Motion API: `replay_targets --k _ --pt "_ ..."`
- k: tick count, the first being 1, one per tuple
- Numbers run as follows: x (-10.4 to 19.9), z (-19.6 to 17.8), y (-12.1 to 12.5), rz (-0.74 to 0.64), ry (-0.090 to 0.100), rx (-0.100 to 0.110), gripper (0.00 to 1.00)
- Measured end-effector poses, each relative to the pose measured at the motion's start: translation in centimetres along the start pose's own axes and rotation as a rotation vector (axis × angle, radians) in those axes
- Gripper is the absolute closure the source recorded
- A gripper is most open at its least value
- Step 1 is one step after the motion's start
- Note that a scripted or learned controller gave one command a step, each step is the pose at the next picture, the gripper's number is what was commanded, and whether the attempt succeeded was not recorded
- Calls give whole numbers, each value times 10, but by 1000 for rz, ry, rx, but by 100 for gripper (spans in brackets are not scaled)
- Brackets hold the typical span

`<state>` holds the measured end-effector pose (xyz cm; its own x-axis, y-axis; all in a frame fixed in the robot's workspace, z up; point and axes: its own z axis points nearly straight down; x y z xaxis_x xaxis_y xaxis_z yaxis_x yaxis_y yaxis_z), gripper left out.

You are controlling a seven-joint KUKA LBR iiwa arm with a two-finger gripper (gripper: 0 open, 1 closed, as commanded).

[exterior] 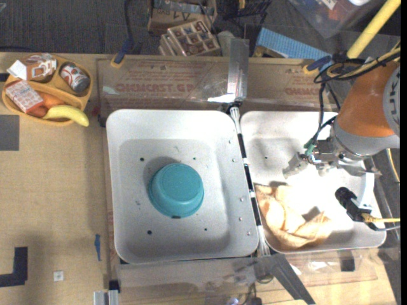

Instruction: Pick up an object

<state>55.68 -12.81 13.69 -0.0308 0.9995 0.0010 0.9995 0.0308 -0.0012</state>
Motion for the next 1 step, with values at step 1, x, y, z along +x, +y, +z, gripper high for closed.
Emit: replay_targets --k 1 --pt "28 44 -14 -249 0 -1 0"
